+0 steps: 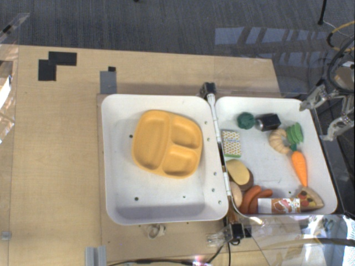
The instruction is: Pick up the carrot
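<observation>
Lies lengthwise near the right bin's far wall: carrot, leafy end toward hand; cannot tell hand's state.

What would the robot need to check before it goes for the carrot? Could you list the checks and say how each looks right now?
1. Carrot in sight, in the right bin, near its right wall: ok.
2. Top of the carrot uncovered: ok.
3. Room around it: not ok; its leafy end sits against the green leafy toy and its tip ends near the pizza slice.
4. Gripper lined up above the carrot: not ok; it sits at the right edge, outside the bin.
5. Fingers open or shut: cannot tell.
6. Yellow plate in the left bin, out of the path: ok.
</observation>
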You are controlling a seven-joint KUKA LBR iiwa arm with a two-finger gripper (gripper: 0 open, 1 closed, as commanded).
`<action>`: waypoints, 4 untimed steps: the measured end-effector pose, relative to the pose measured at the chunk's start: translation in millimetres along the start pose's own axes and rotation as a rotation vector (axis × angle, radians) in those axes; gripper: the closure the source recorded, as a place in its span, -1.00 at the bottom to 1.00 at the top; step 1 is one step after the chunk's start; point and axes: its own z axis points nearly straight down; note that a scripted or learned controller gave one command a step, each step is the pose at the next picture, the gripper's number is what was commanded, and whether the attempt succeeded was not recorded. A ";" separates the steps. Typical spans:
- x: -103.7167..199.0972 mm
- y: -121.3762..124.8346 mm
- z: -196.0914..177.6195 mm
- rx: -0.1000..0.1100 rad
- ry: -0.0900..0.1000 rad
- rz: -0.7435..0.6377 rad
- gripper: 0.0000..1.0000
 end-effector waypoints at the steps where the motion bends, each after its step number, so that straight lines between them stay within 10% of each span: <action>1: 28.3 18.1 116.4 -0.010 0.004 -0.463 -1.00; 2: 17.8 11.7 212.5 0.001 -0.002 -0.345 -1.00; 3: 13.1 10.8 198.5 0.009 -0.009 -0.351 1.00; 4: 13.3 10.9 198.9 0.008 -0.009 -0.351 -1.00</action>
